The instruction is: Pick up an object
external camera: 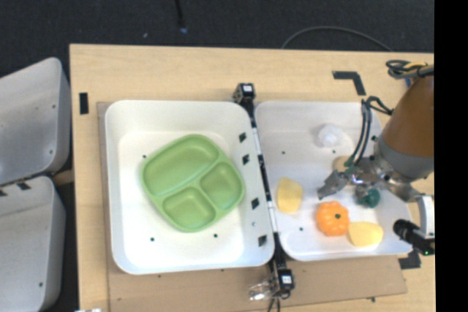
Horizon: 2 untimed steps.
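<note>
The right bin [307,117] holds several objects. A pale yellow block [290,196] lies near its left wall. An orange pumpkin-shaped toy [333,218] sits beside a yellow lemon-like piece [365,234] at the front. A whitish translucent lump [329,135] lies toward the back. My gripper [349,185] hangs low over the bin's right half, just above and behind the orange toy. It is open, with one grey finger [329,187] splayed to the left and nothing between the fingers. A small teal object [371,196] sits right beside the gripper.
The left bin [124,230] holds a green divided plate [191,181]. A black-clipped divider [257,172] separates the bins. The arm's orange band [413,120] and its cables [365,128] overhang the right bin's right side. Grey panels [29,128] stand left of the bench.
</note>
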Tool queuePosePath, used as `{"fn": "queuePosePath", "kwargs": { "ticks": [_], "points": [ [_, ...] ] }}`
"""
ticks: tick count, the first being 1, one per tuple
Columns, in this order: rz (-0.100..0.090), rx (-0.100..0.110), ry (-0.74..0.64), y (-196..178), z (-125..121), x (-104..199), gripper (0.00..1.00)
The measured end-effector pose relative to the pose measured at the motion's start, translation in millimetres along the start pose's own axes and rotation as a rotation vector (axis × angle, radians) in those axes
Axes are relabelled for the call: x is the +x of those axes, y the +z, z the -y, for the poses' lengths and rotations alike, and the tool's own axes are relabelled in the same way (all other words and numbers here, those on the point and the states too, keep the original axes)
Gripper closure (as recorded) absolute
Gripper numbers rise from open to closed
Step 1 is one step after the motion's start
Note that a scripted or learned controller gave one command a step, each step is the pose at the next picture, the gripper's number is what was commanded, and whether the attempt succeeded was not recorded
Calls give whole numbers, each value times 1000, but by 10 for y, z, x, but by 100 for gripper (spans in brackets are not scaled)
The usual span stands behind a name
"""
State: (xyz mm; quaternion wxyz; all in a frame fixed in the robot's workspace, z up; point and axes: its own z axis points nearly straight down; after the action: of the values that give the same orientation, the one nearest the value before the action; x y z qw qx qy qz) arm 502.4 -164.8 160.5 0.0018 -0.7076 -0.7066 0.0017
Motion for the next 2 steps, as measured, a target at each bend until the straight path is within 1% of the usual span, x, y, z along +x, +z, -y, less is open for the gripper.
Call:
{"fn": "queuePosePath", "kwargs": {
  "ticks": [1,2],
  "points": [
    [0,-1,1,532,6,-7,0],
    [2,-8,9,393,-10,-24,100]
  ]
}}
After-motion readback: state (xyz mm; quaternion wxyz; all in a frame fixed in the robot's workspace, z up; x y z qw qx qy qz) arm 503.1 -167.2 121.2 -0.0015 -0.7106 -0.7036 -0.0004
